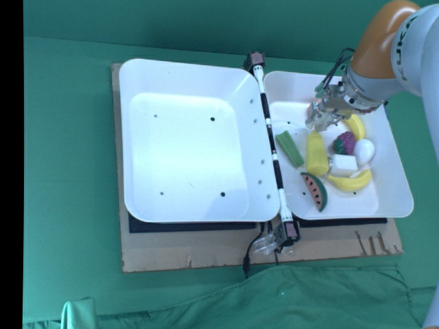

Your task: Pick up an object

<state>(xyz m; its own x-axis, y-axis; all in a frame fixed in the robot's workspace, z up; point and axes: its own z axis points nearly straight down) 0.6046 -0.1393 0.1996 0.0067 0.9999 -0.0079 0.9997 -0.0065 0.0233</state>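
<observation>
Green-draped bench (68,149), two white bins: gripper (322,117) is being poised over the right bin (398,197), grip state not discernible, above the yellow corn (316,153); approach judged underway, a descent being needed next.

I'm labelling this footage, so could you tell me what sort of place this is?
Probably a robotics lab's grasping test bench: a robot arm reaches over two white bins, toy food such as a watermelon slice fills one, and green cloth covers the surroundings.

The grey arm (orange band above the wrist) reaches in from the right, gripper (321,117) angled downward.
</observation>
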